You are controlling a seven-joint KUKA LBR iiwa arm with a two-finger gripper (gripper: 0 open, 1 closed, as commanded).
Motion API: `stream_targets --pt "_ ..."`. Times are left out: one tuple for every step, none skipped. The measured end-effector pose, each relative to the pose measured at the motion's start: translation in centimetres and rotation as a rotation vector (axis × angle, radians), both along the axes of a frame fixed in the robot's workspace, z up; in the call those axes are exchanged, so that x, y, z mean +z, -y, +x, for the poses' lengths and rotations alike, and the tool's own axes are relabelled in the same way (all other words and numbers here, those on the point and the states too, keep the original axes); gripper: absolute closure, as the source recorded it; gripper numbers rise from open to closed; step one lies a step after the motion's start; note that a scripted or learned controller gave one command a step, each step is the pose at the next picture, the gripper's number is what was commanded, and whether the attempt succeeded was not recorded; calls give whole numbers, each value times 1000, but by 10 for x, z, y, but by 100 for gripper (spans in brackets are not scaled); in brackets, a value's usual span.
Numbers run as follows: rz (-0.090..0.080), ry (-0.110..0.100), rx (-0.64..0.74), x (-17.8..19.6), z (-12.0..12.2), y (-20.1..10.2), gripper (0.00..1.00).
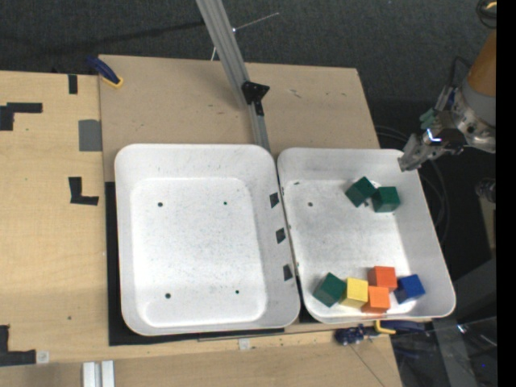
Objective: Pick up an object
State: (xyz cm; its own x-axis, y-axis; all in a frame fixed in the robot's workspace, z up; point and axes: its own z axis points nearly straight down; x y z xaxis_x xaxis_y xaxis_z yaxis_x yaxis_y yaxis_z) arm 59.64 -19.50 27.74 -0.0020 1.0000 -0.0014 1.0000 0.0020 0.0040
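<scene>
Camera view shows two green blocks [372, 193] touching in the right bin [322, 216], with a mixed cluster of blocks [369, 289] crowded against its near wall. Just past the far right corner hangs the gripper [413, 158], carrying nothing, probably lining up a descent. Beside it lies the left bin [193, 216] on a wooden bench [161, 95].

You see a metal pole [228, 51] slanting from twelve o'clock down toward the seam between the bins, a black clamp [255, 93] on it, and a blue-and-yellow clip [105, 70] at ten o'clock.
</scene>
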Motion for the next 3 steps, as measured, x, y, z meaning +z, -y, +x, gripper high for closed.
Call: stream_targets --pt "2 -3 5 1 7 -56 100" --pt "2 -5 4 1 12 -109 100" --pt "3 -7 4 -17 2 -160 100"
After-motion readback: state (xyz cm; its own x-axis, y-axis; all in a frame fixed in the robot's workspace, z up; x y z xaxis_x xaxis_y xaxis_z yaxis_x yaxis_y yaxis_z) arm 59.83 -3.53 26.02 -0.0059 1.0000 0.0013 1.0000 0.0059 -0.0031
